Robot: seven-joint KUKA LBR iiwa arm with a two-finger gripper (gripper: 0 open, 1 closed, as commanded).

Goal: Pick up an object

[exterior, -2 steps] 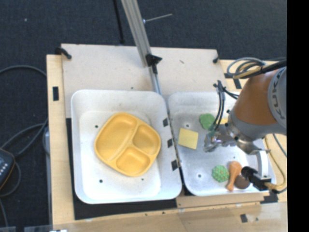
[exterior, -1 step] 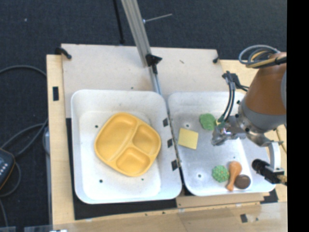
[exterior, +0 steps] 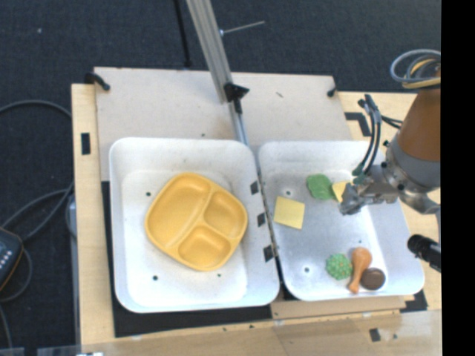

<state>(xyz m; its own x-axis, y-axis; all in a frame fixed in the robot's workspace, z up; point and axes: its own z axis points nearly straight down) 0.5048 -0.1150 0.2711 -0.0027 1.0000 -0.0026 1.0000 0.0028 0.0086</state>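
The right bin (exterior: pixel 319 280) holds a flat yellow square (exterior: pixel 289 213), a green lump (exterior: pixel 320 186), a small yellow piece (exterior: pixel 340 191) partly behind the gripper, a green bumpy ball (exterior: pixel 338 266), and an orange drumstick with a brown end (exterior: pixel 363 269). My gripper (exterior: pixel 351 202) hangs low over the right bin, right beside the small yellow piece and just right of the green lump. Its dark body hides the tips. Nothing visible is held.
The left bin (exterior: pixel 133 288) holds a yellow three-compartment plate (exterior: pixel 196 219). A metal post (exterior: pixel 211 39) rises from the back between the bins. The arm's orange band and grey wrist (exterior: pixel 419 143) stand over the right bin's right wall.
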